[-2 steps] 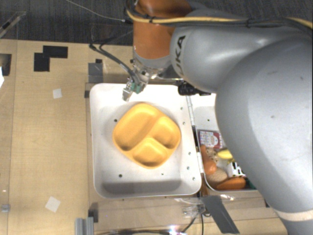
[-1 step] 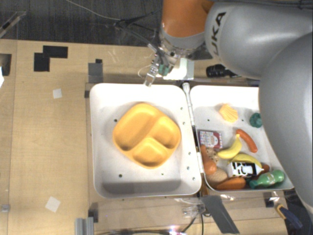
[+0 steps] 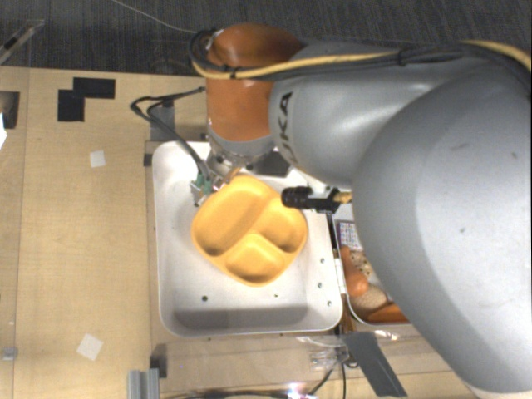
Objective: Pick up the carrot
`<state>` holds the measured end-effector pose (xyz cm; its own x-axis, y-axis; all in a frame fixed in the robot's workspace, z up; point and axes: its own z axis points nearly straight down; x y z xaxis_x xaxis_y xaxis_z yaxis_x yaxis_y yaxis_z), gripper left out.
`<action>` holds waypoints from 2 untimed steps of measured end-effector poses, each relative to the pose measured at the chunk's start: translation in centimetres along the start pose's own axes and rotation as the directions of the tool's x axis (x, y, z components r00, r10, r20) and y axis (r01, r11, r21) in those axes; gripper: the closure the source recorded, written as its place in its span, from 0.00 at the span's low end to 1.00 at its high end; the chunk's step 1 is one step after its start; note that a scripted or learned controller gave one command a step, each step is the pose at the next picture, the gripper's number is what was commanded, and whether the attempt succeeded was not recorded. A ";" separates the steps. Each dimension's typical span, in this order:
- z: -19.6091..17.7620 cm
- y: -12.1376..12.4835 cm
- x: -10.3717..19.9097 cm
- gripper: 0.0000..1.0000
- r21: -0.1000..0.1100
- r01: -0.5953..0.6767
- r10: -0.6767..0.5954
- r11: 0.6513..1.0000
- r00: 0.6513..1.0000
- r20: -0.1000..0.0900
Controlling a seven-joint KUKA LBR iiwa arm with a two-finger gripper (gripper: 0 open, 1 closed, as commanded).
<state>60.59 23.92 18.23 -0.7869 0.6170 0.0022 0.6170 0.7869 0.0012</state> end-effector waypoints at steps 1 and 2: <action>-2.7 -7.9 8.6 1.00 -0.004 0.126 -0.126 0.992 0.992 0.004; -3.6 -7.6 9.1 1.00 -0.002 0.461 -0.461 0.887 0.887 0.006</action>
<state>48.79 23.53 21.86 -0.9828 0.1845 -0.0050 0.1845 0.9828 0.0045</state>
